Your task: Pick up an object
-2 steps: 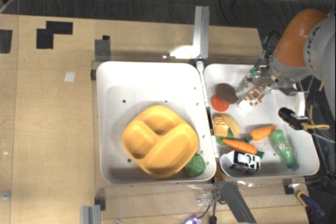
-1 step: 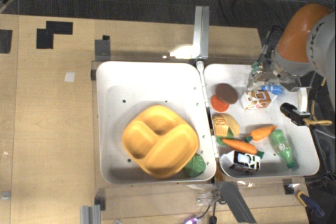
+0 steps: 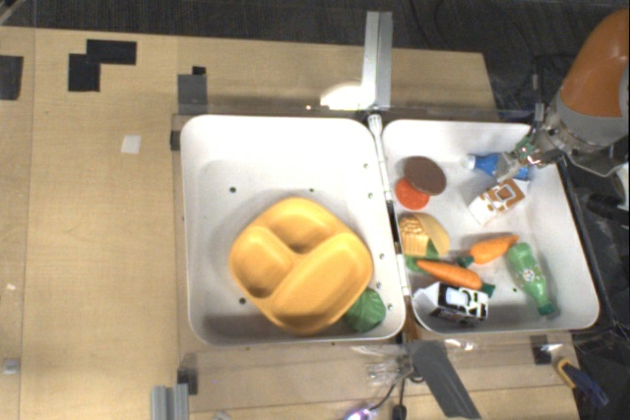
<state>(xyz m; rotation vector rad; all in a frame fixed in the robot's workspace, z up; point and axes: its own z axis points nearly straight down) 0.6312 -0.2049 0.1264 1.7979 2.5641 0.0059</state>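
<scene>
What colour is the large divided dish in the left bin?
Yellow-orange all over, plain; the divided dish shows clearly in the camera view.

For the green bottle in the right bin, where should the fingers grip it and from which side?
Probably across the middle of the green bottle, coming straight down. It lies flat and slanted near the right bin's right wall, so the fingers would likely close best across its narrow width, turned to match the slant. The carrot lies close beside its upper end.

One fixed camera looks down at a slant on both bins (image 3: 285,138); the arm (image 3: 596,84) enters at right.
</scene>
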